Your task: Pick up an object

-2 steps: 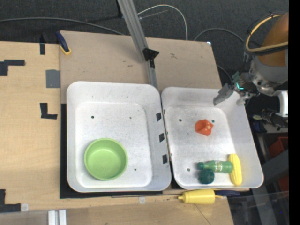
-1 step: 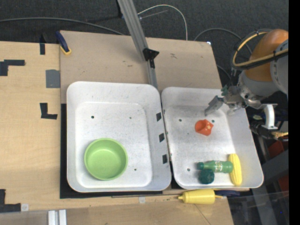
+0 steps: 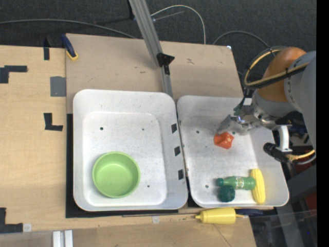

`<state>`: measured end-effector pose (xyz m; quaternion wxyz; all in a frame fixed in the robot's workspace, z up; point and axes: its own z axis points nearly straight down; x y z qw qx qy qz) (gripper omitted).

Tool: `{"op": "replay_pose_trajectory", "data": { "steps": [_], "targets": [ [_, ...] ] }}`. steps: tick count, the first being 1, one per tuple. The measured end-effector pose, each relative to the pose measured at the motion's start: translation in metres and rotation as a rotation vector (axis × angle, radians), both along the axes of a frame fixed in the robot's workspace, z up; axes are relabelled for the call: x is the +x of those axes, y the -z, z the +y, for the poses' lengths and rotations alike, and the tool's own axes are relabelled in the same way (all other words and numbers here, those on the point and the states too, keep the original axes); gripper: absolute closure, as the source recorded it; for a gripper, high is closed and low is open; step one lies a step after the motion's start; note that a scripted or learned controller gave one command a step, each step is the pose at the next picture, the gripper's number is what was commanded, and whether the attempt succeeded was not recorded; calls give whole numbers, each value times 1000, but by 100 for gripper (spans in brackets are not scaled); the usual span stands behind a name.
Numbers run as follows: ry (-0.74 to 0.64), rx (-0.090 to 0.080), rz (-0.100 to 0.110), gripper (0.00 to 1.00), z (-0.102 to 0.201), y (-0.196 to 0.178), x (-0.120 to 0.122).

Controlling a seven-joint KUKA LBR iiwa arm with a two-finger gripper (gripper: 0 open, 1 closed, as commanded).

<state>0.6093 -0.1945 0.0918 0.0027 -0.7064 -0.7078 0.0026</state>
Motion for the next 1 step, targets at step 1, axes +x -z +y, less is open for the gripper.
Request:
{"op": "replay_pose_trajectory", "data": {
  "steps": [1],
  "targets": [
    [-2, -2, -6, 100, 0, -14, 2]
  ]
}}
